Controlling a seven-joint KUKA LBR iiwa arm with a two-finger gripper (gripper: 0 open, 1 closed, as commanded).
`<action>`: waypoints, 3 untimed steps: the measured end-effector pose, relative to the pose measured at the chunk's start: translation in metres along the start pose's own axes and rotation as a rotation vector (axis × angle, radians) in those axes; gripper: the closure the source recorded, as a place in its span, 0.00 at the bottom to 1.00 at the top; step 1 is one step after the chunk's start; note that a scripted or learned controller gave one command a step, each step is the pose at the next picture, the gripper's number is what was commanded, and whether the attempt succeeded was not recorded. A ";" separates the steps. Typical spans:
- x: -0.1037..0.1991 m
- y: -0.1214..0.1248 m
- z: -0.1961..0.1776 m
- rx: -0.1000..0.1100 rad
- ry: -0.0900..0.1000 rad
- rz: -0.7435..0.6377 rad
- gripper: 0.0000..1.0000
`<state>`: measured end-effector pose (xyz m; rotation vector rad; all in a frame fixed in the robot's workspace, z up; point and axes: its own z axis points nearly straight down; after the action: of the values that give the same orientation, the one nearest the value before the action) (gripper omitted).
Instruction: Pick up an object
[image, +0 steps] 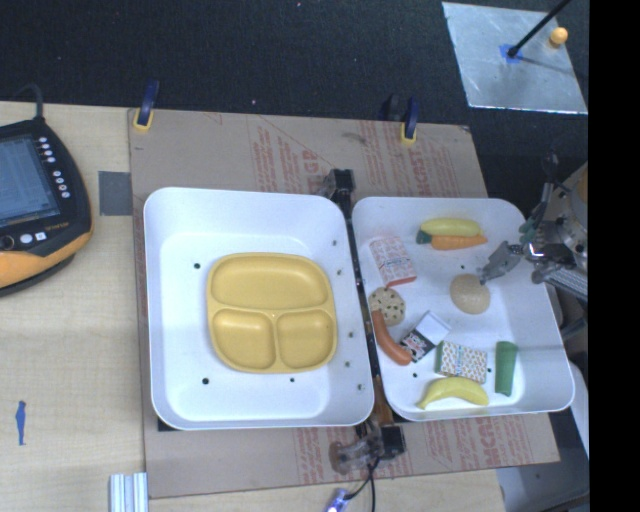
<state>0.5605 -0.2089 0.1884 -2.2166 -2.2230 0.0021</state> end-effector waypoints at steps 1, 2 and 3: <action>0.021 0.021 0.075 0.003 -0.001 -0.003 0.00; 0.017 0.096 0.036 -0.002 -0.001 0.000 0.00; 0.021 0.041 0.011 0.000 -0.001 0.000 0.00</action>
<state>0.6012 -0.1875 0.1774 -2.2174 -2.2228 0.0033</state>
